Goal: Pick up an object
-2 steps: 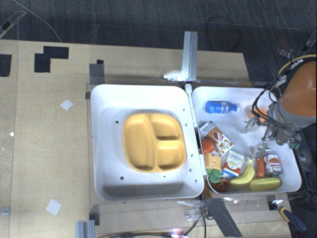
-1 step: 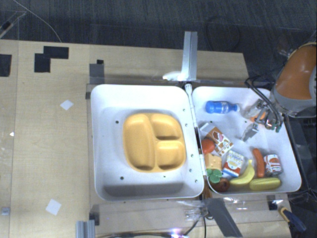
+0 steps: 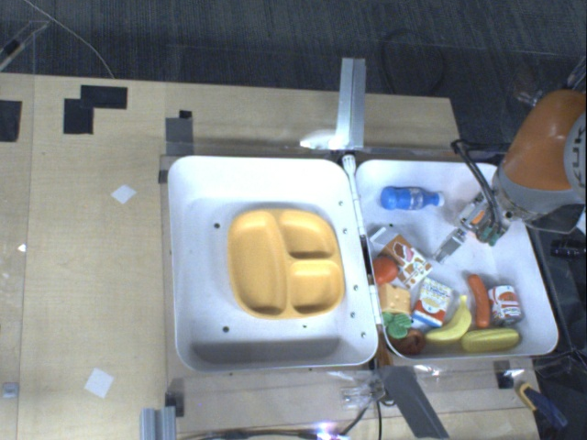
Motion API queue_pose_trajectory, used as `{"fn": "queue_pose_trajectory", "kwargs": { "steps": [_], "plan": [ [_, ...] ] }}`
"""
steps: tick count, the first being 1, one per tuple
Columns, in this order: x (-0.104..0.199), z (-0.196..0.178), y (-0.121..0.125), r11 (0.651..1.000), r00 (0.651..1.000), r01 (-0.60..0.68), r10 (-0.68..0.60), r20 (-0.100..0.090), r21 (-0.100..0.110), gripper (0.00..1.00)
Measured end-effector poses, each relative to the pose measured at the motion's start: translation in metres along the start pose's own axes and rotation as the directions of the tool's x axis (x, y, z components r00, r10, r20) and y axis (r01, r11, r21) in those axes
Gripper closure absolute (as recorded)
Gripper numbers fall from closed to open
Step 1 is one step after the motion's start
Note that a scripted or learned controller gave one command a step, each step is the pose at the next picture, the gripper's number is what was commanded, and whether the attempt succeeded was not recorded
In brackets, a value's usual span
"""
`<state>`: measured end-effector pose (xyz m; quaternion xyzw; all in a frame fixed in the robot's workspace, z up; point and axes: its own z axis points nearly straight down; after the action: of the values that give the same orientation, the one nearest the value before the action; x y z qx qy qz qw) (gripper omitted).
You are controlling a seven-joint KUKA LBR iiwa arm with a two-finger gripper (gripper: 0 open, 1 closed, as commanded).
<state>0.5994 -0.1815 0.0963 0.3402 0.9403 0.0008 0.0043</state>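
A pale wooden worktop (image 3: 92,273) is seen from above, with dark carpeted floor across the top of the frame and two shallow white bins set side by side at centre. The left bin (image 3: 197,246) is occupied by a yellow compartment tray (image 3: 284,261) lying flat at its middle, with bare white floor left all round it up to the walls. The right bin (image 3: 541,287) is crowded along its lower edge: a banana (image 3: 451,327) and a second yellow fruit (image 3: 490,339) are pressed near the bottom wall, a red sausage (image 3: 479,297) and a small can (image 3: 505,304) are placed just beside them at lower right, and a cluster of small cartons (image 3: 424,287) with a tomato (image 3: 385,269) is packed against the divider between the bins. A blue bottle (image 3: 410,198) is laid on its side near the upper wall, apart from the rest. Open white floor is left in the upper middle and right of this bin. The arm (image 3: 550,154) is brought in from the right edge, and the jaws of the gripper (image 3: 451,246) are pointed down-left above that open floor, just right of the cartons; they appear narrowly parted with nothing held between them.
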Motion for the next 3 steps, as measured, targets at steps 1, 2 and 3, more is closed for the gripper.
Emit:
{"fn": "queue_pose_trajectory", "kwargs": {
  "steps": [1,2,3],
  "plan": [
    [0.010,-0.041,0.025,0.999,0.999,0.051,-0.051,0.003,-0.002,0.00],
    [-0.036,-0.001,0.047,0.986,0.986,0.168,-0.168,0.001,0.000,0.00],
    [-0.062,0.000,0.021,0.939,0.939,0.345,-0.345,-0.009,0.000,0.00]
  ]
}}
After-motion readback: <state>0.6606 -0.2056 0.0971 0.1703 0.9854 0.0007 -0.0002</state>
